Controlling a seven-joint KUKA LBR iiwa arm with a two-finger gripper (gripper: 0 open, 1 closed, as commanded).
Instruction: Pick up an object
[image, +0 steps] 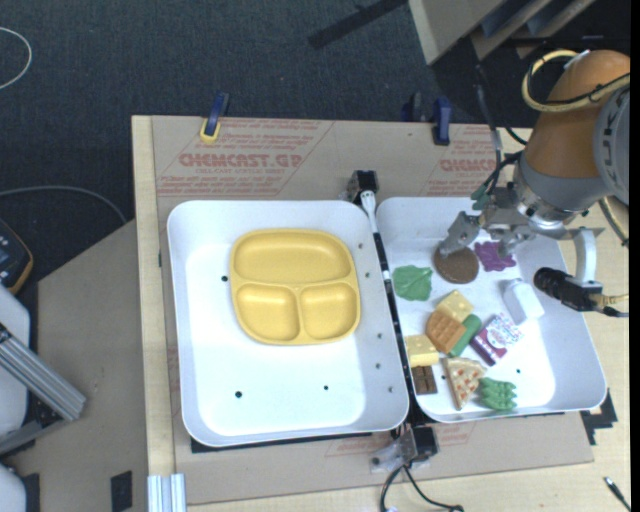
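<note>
Brown cookie (459, 266) lies flat in my right bin (585, 375), under the gripper (487, 226), beside a green leaf (412, 282). Whether the tool is clenched or released I cannot tell. I judge the cookie light, stiff and thin: pinch across its edges.

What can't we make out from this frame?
- Two-finger gripper, camera view: whether it holds anything; the wrist hides the contact.
- Purple toy piece: partly under the gripper, shape unclear.
- Round brown flat piece: top edge covered by the gripper.
- Small toy foods piled near the right white bin front: too small to identify.
</note>
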